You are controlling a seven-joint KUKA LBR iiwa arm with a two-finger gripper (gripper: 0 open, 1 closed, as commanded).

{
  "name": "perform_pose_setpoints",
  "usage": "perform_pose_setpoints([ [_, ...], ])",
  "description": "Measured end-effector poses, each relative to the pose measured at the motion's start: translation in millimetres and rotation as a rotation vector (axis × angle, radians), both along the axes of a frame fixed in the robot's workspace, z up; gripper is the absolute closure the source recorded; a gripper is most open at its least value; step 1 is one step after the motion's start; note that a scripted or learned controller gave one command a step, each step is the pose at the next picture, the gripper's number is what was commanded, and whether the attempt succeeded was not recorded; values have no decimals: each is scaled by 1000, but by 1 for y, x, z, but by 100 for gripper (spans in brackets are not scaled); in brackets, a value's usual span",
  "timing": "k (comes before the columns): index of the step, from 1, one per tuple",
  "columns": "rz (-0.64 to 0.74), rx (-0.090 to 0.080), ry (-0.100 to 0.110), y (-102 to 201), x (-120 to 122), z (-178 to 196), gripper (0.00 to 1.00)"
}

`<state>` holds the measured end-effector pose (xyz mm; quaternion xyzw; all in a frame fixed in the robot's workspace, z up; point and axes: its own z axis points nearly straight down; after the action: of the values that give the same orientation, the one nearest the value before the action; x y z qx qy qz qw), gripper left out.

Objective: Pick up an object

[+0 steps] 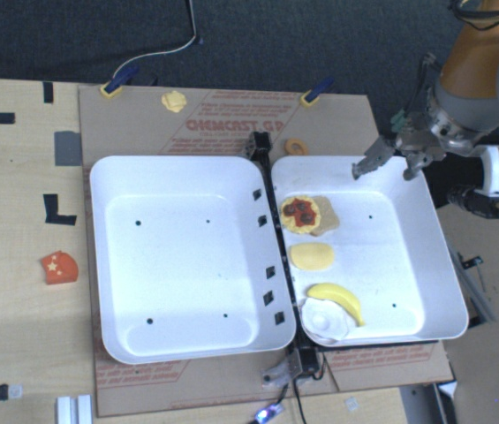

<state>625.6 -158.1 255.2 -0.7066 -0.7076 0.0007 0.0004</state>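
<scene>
Food (313,256) crowds right bin's (408,263) left edge; right half open. Hand (383,168) spread wide over far rim, holding nothing.

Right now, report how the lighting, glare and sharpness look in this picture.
Camera view: even, soft overhead light, with faint shadows along the inner walls of the left bin and right bin; the white bin floors are bright but not blown out; the banana and the round white item beside it stay fairly sharp; the gripper looks slightly soft at the upper right.
</scene>
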Motion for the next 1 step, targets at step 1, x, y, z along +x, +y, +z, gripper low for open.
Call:
perform_pose_setpoints([
  [1, 3, 3, 10, 52, 24, -174, 0],
])
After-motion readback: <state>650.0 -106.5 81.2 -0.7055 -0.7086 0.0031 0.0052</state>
